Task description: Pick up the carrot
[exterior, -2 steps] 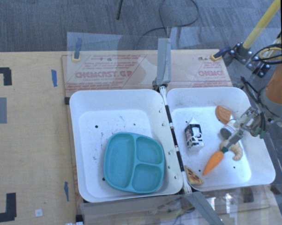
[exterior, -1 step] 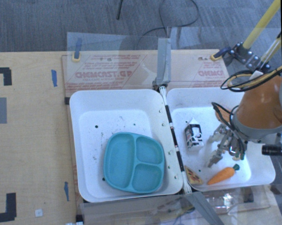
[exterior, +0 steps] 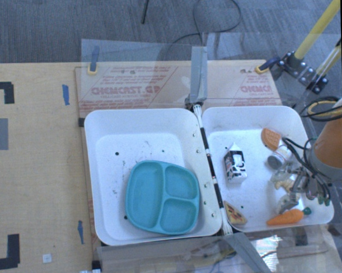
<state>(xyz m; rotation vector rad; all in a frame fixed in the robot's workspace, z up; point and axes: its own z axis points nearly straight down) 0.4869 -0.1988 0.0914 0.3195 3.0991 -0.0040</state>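
Here your tan worktop (exterior: 37, 166) carries two white bins; the orange carrot (exterior: 285, 217) lies below the claw (exterior: 299, 187), whose grip you cannot tell.

Pale wooden bench (exterior: 38, 182) with two white bins (exterior: 103, 130) side by side

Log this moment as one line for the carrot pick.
gripper above right bin | carrot lying near front wall, not gripped | teal tray in left bin
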